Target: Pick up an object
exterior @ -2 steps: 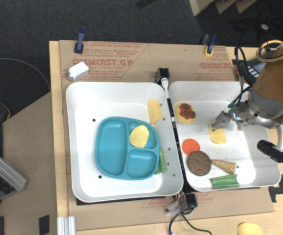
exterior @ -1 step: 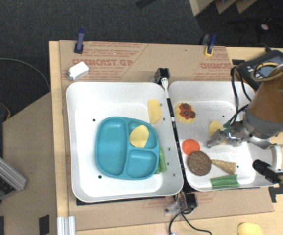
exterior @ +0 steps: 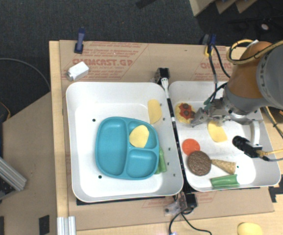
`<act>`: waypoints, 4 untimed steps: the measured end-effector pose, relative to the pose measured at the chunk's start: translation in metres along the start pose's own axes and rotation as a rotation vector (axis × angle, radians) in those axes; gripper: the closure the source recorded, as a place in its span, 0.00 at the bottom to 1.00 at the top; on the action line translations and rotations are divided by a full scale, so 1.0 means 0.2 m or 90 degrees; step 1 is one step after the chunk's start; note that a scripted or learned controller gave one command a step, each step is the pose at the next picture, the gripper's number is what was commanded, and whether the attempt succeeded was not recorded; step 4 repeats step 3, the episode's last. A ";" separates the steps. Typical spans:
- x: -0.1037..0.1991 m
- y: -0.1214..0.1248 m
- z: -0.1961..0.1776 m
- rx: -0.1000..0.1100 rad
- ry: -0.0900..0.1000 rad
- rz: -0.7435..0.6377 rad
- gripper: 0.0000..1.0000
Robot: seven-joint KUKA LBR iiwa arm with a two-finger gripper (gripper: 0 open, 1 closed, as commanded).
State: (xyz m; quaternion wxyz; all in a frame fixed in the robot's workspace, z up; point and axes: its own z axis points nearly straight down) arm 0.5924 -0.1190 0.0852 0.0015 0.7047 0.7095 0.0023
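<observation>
My gripper (exterior: pixel 199 117) is low in the right bin (exterior: pixel 266 177), near its back left part. It sits just right of a small red and yellow pizza-like piece (exterior: pixel 184 111) and just left of a yellow wedge (exterior: pixel 218 132). Further forward in that bin lie an orange-red disc (exterior: pixel 191 145), a brown round cookie (exterior: pixel 199 163), a tan cone (exterior: pixel 224 166) and a green piece (exterior: pixel 224 181). I see nothing held in the gripper.
The left bin (exterior: pixel 82 106) holds a teal divided plate (exterior: pixel 114 151) with a yellow piece (exterior: pixel 139 136) on it, a pale yellow slice (exterior: pixel 154 111) behind, and a green piece (exterior: pixel 161 161) by the plate's right edge. The arm (exterior: pixel 251 80) covers the right bin's back right.
</observation>
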 end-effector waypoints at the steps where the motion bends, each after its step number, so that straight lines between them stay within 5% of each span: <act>1: -0.11 -0.21 -0.36 0.001 -0.002 0.006 0.00; 2: 0.10 -0.43 -1.50 -0.010 -0.002 0.002 0.00; 3: 0.09 -0.43 -1.51 0.000 -0.002 0.003 1.00; 4: 0.09 -0.43 -1.51 0.000 -0.002 0.003 1.00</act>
